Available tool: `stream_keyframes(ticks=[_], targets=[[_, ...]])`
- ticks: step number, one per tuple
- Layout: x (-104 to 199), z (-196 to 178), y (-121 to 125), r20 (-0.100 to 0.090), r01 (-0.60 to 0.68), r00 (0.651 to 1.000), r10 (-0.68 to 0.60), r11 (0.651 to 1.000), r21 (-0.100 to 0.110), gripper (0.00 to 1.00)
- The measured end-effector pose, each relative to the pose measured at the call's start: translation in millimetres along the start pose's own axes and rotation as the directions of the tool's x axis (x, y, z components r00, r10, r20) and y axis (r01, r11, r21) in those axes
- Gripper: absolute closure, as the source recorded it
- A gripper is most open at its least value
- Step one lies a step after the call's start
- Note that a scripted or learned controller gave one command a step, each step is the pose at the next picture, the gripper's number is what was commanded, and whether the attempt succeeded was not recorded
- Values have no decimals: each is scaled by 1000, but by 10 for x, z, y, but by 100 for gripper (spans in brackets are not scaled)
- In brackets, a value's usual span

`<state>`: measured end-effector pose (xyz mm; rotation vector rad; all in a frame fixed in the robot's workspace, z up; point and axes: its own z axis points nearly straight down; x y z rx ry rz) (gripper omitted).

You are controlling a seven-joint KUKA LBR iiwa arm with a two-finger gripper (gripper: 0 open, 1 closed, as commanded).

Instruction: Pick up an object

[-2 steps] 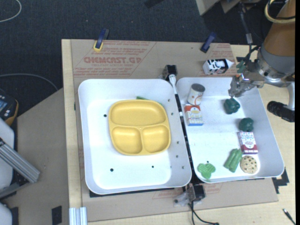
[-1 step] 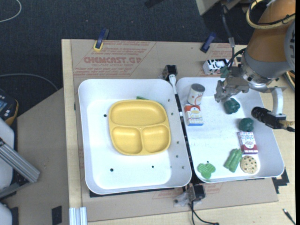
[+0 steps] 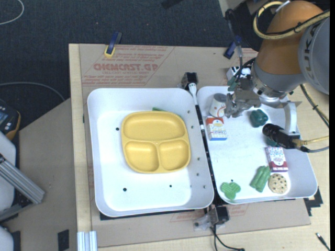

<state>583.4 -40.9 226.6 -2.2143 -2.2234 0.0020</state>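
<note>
My gripper (image 3: 234,107) hangs low over the back of the right bin (image 3: 246,145), under the grey and orange arm. A small white cup (image 3: 216,106) stands just to its left, close to it. A teal lump (image 3: 257,117) lies just to its right. In front of the cup lies a red and white carton (image 3: 216,128). Nothing can be seen in the gripper's hold.
Further forward in the right bin lie a red packet (image 3: 276,158), a cookie (image 3: 278,183), a green pod (image 3: 259,178) and a green leafy piece (image 3: 230,188). The left bin (image 3: 104,140) holds a yellow divided plate (image 3: 155,140) with a green sliver (image 3: 158,109) behind it.
</note>
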Motion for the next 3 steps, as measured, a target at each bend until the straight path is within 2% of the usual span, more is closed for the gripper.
stream_keyframes(ticks=[1,2,3], targets=[[563,-59,-15,0,1,1000,-1,1000,-4,100],[1155,55,-116,-1,3,1000,-3,1000,1,100],[1140,104,-253,2,-5,1000,5,1000,1,100]])
